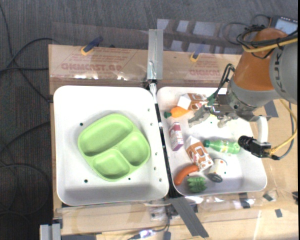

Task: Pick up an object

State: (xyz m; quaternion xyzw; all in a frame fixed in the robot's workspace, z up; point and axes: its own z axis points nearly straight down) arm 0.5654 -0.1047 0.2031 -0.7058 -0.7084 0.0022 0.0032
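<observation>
Now hovering over the right bin (250,181), pincer (208,115) spread wide and grasping nothing; approach step, apparently; next calls for descent onto the orange toy (179,112).

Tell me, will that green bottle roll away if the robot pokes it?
Probably yes. The green bottle lies on its side in the right bin, and its round body looks smooth, so a nudge could set it rolling. It looks like small clear plastic, so likely light and a bit slippery to pinch. The box beside it might stop it.
</observation>
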